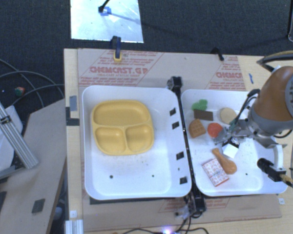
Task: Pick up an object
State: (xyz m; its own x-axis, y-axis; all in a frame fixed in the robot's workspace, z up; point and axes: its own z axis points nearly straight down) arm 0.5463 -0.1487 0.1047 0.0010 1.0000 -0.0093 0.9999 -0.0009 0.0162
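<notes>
The right bin [244, 182] holds several small food toys: a green piece [200, 104], a brown block [203, 114], a tan round piece [227, 115], an orange-brown lump [197, 128], a red piece [214, 129], a drumstick shape [224, 161] and a checkered red-and-white packet [215, 172]. My gripper [228, 141] hangs low in this bin, just right of the red piece and above the drumstick's upper end. A small white item [230, 150] sits right under its tip. The arm's grey and orange body [278, 101] reaches in from the right.
In the left bin [132, 179] lies a yellow tray with three compartments [123, 126]. A black divider with clips [181, 135] runs between the bins. Cardboard [151, 69] lies under both. Cables trail at the right edge near a black fitting [269, 168].
</notes>
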